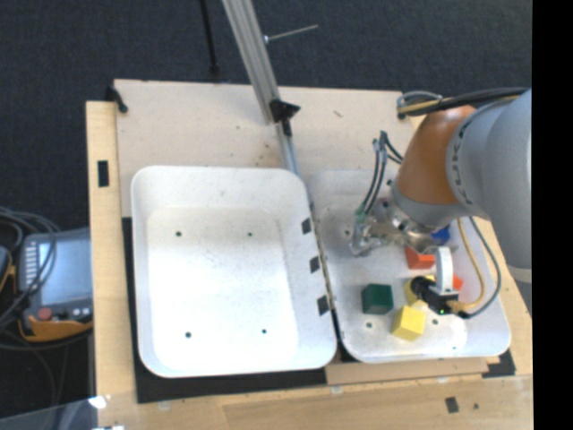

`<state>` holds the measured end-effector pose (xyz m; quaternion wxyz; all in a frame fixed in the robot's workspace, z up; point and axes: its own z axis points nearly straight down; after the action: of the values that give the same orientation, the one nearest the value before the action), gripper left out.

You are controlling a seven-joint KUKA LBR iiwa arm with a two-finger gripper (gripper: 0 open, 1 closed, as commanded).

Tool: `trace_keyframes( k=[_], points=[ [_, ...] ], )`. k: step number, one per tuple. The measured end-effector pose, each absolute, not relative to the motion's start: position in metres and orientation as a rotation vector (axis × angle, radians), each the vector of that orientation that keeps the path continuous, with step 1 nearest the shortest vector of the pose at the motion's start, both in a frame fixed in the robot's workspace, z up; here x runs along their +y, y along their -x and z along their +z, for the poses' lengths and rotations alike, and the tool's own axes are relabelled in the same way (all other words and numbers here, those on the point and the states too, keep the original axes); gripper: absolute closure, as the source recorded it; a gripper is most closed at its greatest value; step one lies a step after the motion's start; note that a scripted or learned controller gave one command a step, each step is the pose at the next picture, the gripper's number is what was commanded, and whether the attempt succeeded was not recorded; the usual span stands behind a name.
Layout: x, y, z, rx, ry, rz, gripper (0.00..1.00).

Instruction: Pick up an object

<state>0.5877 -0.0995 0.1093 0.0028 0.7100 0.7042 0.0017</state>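
Yellow block (409, 322) by green block (377, 297), arm (466, 164) bent over right bin (483, 343)

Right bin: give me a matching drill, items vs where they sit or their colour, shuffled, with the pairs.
Items
1. green block
2. yellow block
3. orange band
4. left bin

Descriptions
A. on the arm, above the wrist
B. white, beside the right bin
C. near the front edge of the right bin
D. just left of and behind the yellow one

Pairs: 1-D, 2-C, 3-A, 4-B
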Motion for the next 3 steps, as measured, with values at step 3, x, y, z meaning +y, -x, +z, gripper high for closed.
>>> trace_keyframes(
  k=[3],
  points=[
    [-0.102, -0.595, 0.234, 2.221, -2.214, 0.005, 1.00]
  ],
)
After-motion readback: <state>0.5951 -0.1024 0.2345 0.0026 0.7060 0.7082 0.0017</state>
